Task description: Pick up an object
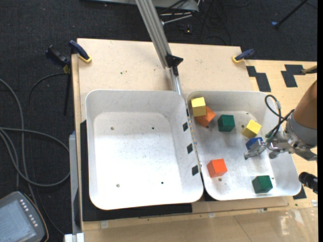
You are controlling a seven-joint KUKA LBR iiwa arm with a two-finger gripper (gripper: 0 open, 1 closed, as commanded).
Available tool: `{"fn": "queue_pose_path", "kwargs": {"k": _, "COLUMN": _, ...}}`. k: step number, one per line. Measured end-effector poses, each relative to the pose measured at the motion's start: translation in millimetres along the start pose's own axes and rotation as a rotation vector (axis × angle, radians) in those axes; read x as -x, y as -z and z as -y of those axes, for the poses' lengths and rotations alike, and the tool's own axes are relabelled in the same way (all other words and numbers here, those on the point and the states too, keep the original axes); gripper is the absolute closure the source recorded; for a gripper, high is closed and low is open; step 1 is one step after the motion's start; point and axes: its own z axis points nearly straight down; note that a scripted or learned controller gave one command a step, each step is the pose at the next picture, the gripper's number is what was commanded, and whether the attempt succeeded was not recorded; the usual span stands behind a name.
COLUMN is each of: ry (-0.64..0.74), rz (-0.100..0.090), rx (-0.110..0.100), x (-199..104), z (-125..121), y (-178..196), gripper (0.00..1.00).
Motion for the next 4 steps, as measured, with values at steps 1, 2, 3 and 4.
{"fn": "queue_pose_path", "kwargs": {"k": 1, "ry": -0.001, "rz": 0.003, "rx": 0.005, "x": 0, "z": 0, "y": -45, "gripper": 0.00}}
{"fn": "queue_pose_path", "kwargs": {"k": 2, "ry": 0.000, "rz": 0.004, "rx": 0.008, "x": 0, "z": -1, "y": -33, "gripper": 1.00}}
{"fn": "queue_pose_path", "kwargs": {"k": 3, "ry": 0.004, "rz": 0.005, "rx": 0.012, "x": -8, "z": -10, "y": 23, "gripper": 1.00}}
{"fn": "queue_pose_path", "kwargs": {"k": 4, "ry": 0.004, "rz": 0.005, "rx": 0.012, "x": -8, "z": -11, "y": 76, "gripper": 1.00}}
